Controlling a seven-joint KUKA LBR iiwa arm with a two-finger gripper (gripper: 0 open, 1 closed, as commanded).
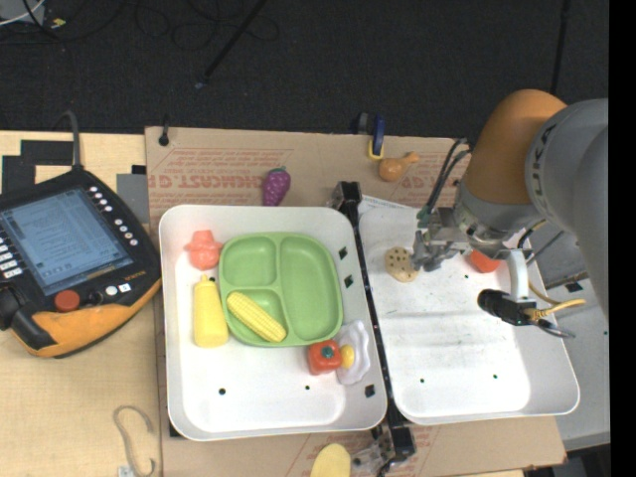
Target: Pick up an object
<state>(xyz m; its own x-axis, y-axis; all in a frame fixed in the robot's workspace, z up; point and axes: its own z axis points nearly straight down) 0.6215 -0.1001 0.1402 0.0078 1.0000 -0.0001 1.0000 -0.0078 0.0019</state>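
Hovering my two-finger gripper [429, 256] low in right white bin [477, 366], targeting tan holed cracker-like disc [401, 263] at nine o'clock; finger state: cannot tell.

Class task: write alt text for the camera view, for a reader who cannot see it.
A grey arm's gripper hangs over the right bin beside a tan holed piece. The left bin holds a green tray, corn cob and yellow bottle.

Right bin [477, 386] has loads of bare floor toward its front edge and front corners. Back-left corner's got a tan holed piece [401, 263]. Left bin [258, 405] is crowded by the green tray [283, 286], front edge free.
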